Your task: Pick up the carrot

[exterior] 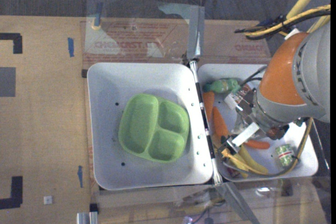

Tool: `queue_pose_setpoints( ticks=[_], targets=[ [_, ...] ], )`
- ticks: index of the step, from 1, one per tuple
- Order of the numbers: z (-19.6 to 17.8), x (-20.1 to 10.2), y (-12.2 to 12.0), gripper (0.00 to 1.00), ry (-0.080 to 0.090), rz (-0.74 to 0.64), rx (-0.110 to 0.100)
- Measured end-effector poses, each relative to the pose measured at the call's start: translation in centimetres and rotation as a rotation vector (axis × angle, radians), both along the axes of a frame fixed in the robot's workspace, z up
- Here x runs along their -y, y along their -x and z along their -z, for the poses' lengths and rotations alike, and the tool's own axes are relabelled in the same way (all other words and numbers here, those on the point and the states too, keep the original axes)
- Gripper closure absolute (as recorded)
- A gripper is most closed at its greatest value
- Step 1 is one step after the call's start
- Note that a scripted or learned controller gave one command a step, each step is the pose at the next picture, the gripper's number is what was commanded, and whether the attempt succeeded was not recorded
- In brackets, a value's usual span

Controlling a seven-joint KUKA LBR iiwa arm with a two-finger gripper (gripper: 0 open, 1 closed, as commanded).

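An orange carrot (219, 122) lies lengthwise along the left side of the right bin (311, 169), close to the divider. A second orange piece (208, 102) lies just beyond it toward the back. My gripper (232, 142) hangs low over the bin's front left area, right beside the near end of the carrot and above the bananas (248, 161). The wrist and its orange band (278, 78) hide the middle of the bin. I see no carrot held by the gripper.
The left bin (102, 86) holds a green divided plate (154, 127). In the right bin lie a green bottle (224, 84) at the back, a small orange-red item (258, 144) and a small green-labelled can (284, 153) at the front right. Yellow cables (294, 16) trail behind the arm.
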State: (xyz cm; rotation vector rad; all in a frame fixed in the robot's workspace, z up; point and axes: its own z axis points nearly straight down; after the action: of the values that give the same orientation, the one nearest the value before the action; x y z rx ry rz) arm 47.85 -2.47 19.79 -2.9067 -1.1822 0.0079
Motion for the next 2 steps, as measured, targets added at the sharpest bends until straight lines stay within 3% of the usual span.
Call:
queue_pose_setpoints(
  ticks=[1,2],
  targets=[
    [0.0,-0.5,0.0,1.0,0.001,0.069,0.002],
    [1.4,-1.6,-0.7,1.0,0.002,0.24,0.001]
  ],
)
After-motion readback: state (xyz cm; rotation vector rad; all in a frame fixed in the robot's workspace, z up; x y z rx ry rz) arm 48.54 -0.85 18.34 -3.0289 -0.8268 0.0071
